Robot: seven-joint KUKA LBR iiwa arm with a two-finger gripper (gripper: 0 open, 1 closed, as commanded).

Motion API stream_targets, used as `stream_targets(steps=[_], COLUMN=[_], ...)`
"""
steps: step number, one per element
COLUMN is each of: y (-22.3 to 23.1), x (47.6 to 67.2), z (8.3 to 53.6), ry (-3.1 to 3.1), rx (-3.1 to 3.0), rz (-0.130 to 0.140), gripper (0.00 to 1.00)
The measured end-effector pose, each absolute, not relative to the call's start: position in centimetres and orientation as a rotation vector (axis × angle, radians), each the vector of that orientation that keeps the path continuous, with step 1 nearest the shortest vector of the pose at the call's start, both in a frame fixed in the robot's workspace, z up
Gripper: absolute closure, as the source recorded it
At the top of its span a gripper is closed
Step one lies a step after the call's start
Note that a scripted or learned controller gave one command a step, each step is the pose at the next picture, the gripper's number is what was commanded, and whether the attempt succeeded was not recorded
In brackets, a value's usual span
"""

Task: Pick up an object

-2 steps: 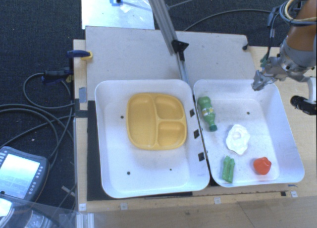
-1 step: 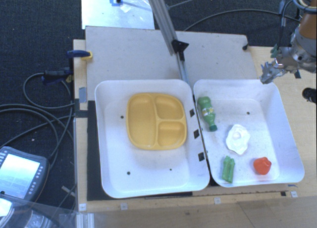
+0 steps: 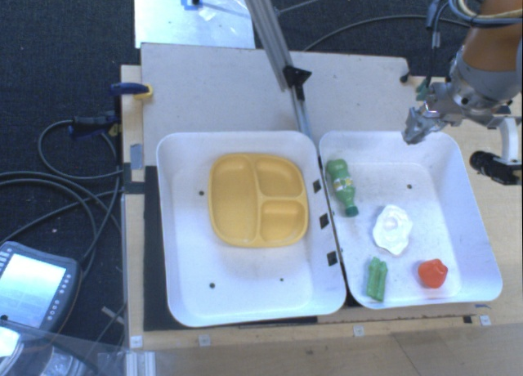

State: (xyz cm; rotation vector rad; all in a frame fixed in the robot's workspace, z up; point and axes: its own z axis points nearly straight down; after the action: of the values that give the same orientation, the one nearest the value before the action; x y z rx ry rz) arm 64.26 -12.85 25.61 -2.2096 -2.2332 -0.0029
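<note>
The green bottle [image 3: 341,186] lies in the right bin [image 3: 466,203] near the wall shared with the left bin [image 3: 176,227], well apart from the pincer [image 3: 417,127], which hangs over the right bin's far rim; whether it is spread or pressed together cannot be told. A white fried-egg toy [image 3: 392,230], a green pod [image 3: 376,278] and a red pepper [image 3: 433,273] lie nearer the front, leaving bare floor under the pincer. A yellow divided plate [image 3: 257,200] sits in the left bin.

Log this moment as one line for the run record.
pincer: over right bin's far edge, holding nothing | right bin: green bottle, fried egg, green pod, red pepper | left bin: yellow tray
</note>
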Motion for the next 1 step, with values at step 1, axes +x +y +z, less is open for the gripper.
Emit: stream_targets(steps=[1], y=[-7.29], x=[63.82], z=[26.14], ry=[-2.234], rx=[-2.208], rz=[-0.005], gripper=[1.00])
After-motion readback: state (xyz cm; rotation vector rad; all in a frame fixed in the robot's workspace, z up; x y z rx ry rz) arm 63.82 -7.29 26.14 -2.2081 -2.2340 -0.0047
